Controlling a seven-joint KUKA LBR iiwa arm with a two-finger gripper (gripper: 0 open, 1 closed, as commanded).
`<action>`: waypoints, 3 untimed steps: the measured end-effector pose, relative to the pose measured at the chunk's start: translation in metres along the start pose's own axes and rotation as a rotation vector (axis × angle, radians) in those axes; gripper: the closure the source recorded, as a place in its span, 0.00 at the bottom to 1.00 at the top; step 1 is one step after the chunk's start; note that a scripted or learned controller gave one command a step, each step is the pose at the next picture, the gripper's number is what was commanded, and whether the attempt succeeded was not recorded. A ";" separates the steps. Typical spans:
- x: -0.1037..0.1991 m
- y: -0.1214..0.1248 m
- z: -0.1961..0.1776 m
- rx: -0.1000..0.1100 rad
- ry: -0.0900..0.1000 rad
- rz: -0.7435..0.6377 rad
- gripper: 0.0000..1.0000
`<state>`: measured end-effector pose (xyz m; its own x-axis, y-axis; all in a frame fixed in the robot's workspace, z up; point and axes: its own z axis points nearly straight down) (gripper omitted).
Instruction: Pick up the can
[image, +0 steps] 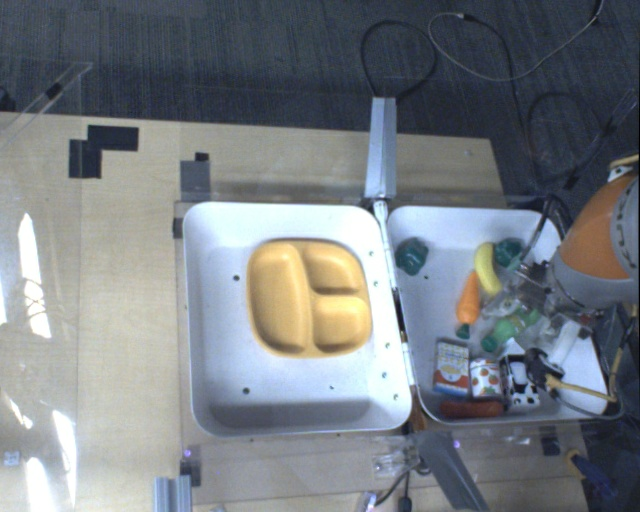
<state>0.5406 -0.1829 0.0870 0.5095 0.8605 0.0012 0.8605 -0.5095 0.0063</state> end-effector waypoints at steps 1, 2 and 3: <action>-0.006 -0.045 -0.001 -0.005 0.003 0.051 0.00; -0.004 -0.042 -0.011 -0.009 0.005 0.046 1.00; 0.020 -0.071 -0.119 0.005 -0.001 -0.051 1.00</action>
